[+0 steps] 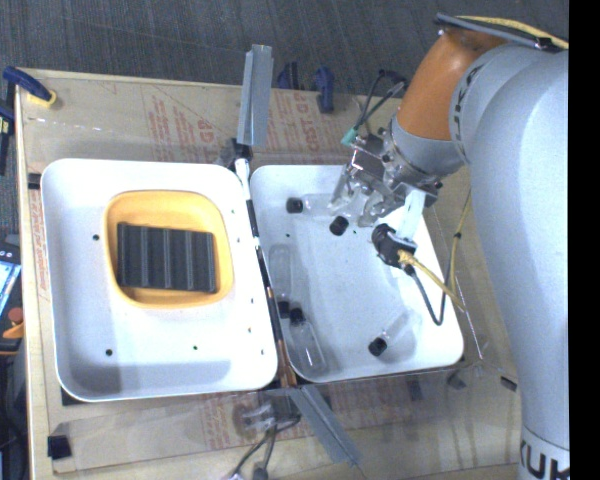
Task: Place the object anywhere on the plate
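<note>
Your gripper (365,200) hangs over the right white bin (325,298), its grip state unreadable; the yellow-rimmed plate with dark ridged insert (167,251) sits in the left white bin (70,298).

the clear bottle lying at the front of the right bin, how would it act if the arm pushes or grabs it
The clear bottle lies on its side with its black cap toward the bin's front, so a sideways push would probably roll it. It looks see-through and apparently hollow, so likely light. Its smooth wall may slip in the pincer, and the right bin has a slick white floor.
</note>
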Controlling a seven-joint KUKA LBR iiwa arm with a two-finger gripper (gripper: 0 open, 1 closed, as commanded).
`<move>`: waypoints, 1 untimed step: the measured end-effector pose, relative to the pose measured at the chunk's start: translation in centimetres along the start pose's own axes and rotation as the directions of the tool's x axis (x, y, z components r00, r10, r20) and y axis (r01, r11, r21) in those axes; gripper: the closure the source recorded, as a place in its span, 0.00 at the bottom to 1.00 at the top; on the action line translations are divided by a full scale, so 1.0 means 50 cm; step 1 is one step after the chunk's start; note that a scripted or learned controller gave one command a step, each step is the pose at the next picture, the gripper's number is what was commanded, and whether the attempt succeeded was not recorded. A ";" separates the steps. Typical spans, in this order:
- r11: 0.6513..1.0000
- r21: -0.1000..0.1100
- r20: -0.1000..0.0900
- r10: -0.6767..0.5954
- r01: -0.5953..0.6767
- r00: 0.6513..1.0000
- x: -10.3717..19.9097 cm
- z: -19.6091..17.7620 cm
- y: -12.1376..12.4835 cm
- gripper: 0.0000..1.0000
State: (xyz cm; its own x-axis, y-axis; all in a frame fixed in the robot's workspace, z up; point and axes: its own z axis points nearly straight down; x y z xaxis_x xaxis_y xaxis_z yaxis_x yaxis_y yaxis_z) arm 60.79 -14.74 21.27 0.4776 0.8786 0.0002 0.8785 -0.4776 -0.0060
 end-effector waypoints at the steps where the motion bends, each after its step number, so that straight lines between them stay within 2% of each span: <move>1: 0.985 -0.003 0.002 -0.174 0.174 0.985 0.128 -0.029 -0.010 1.00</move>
State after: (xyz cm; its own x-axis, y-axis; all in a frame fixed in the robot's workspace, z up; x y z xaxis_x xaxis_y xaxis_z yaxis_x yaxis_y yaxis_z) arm 63.43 -8.90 22.70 0.3171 0.9484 -0.0003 0.9484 -0.3171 -0.0030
